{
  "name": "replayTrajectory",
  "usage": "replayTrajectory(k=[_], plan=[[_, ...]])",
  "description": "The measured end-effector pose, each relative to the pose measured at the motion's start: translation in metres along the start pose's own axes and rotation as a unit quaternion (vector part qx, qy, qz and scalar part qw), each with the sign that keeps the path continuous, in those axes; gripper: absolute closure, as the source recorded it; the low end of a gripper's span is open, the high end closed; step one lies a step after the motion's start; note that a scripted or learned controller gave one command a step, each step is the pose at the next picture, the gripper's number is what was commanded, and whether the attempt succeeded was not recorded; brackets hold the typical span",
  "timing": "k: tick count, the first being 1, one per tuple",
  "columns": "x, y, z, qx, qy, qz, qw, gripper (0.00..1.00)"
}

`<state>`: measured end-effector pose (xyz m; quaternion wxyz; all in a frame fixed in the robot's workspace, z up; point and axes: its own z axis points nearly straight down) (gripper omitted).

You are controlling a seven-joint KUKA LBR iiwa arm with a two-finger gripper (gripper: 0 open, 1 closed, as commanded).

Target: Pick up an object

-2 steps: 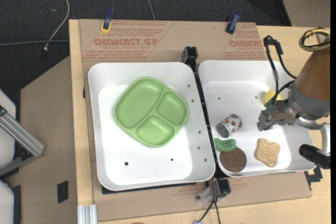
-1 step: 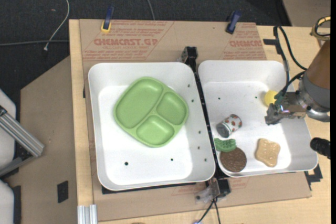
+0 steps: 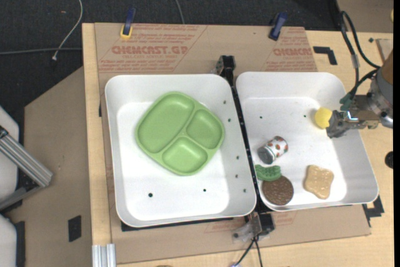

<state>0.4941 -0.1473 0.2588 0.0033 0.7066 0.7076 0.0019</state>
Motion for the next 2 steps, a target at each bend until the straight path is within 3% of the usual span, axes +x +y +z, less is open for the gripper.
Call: replayTrajectory(k=[2], plan=[[0.105,-0.001,0.007,0.004,0.003,-0.003,1.0,1.0]])
